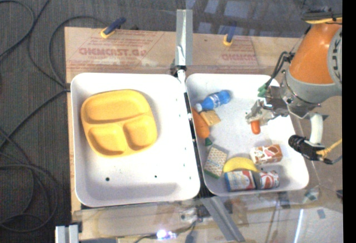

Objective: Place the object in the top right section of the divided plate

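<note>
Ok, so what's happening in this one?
The arm reaches in from the right over the right bin, its gripper above a small orange-red object at its fingertips; whether it is gripped is unclear. Also in that bin lie a blue bottle, a carrot, a banana and cans. The yellow divided plate waits in the left bin, nothing on it.
</note>
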Robot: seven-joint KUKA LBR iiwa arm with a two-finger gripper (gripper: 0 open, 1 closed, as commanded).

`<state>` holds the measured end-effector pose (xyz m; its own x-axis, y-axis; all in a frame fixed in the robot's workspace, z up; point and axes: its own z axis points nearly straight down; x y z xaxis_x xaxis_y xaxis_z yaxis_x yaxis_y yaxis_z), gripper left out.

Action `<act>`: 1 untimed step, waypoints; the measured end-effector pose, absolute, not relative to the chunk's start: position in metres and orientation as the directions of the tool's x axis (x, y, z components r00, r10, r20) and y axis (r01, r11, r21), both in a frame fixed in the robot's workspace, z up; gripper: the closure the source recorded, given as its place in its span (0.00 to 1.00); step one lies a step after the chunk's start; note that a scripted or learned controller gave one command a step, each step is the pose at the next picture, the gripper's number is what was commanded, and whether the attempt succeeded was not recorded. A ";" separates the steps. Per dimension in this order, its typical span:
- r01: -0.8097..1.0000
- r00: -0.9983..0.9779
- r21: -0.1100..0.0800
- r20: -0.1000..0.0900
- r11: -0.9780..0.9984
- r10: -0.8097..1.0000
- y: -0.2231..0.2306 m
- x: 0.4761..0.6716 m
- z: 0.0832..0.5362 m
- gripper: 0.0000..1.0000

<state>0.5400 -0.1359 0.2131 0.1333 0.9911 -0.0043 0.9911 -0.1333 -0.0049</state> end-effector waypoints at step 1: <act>0.989 -0.146 -0.006 0.000 0.146 0.989 -0.064 0.609 0.181 1.00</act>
<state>0.6087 -0.0644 0.1809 -0.1463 0.9892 0.0001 0.9892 0.1463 -0.0058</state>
